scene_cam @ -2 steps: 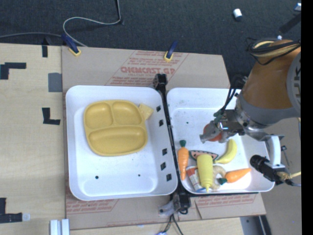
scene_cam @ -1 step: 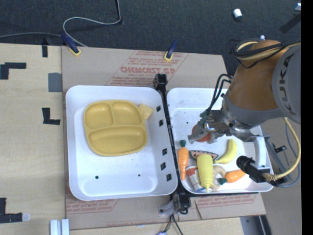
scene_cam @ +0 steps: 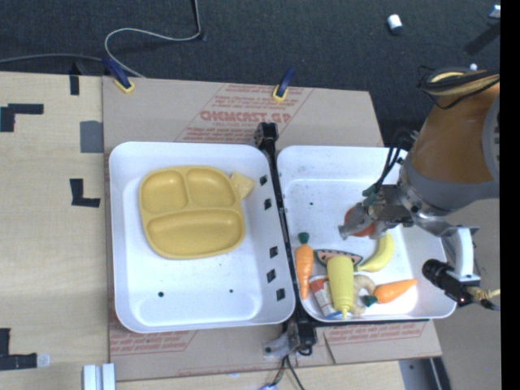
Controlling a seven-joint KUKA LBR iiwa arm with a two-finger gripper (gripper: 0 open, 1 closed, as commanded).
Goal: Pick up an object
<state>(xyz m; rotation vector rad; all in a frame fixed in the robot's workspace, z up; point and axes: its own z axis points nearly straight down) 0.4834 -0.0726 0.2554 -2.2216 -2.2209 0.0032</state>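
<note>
My gripper (scene_cam: 360, 220) hangs low over the right bin (scene_cam: 325, 177), near its middle right, just above the top end of a yellow banana (scene_cam: 381, 253). A small red-orange piece (scene_cam: 368, 229) shows right under the gripper; I cannot tell whether it is held. Toys crowd the bin's front: an upright orange carrot (scene_cam: 303, 269), a yellow bottle (scene_cam: 341, 283), a pizza slice (scene_cam: 338, 257) and a second carrot (scene_cam: 396, 290) lying flat at the right.
The left bin (scene_cam: 122, 242) holds a yellow divided plate (scene_cam: 193, 211) with a small yellow piece (scene_cam: 241, 185) at its upper right corner. A black clip strip (scene_cam: 275, 218) runs between the bins. The arm's orange band (scene_cam: 455, 128) looms over the right bin's right edge.
</note>
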